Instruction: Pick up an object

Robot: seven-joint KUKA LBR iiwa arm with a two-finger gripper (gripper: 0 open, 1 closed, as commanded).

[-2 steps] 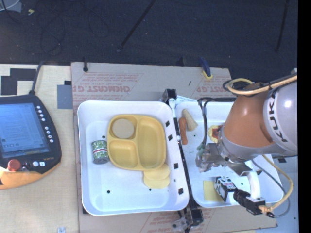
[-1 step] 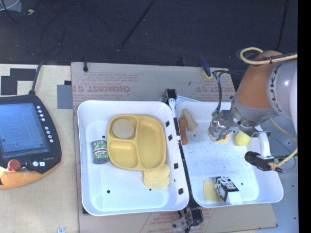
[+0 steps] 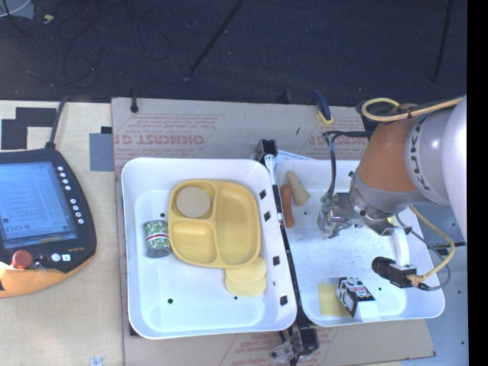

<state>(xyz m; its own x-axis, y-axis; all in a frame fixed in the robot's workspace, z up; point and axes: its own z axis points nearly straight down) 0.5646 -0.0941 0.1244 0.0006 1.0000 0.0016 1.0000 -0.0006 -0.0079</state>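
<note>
My gripper (image 3: pixel 333 224) hangs low over the middle of the right bin (image 3: pixel 324 264), under the grey arm with its orange band. Nothing shows between its tips. Left of it, by the divider, lie a red-orange sausage-shaped piece (image 3: pixel 287 205) and a tan bread-like stick (image 3: pixel 296 187). At the bin's front sit a flat yellow square (image 3: pixel 329 300) and a small black-and-white box (image 3: pixel 355 295). In the left bin (image 3: pixel 191 300) a yellow divided plate (image 3: pixel 217 223) holds a beige disc (image 3: pixel 192 201); a small green-patterned can (image 3: pixel 157 237) stands beside it.
A pale yellow disc (image 3: pixel 245 278) lies half under the plate's front edge. A tablet-like pendant (image 3: pixel 42 208) rests on the bench to the far left. The black divider (image 3: pixel 276 235) separates the two bins.
</note>
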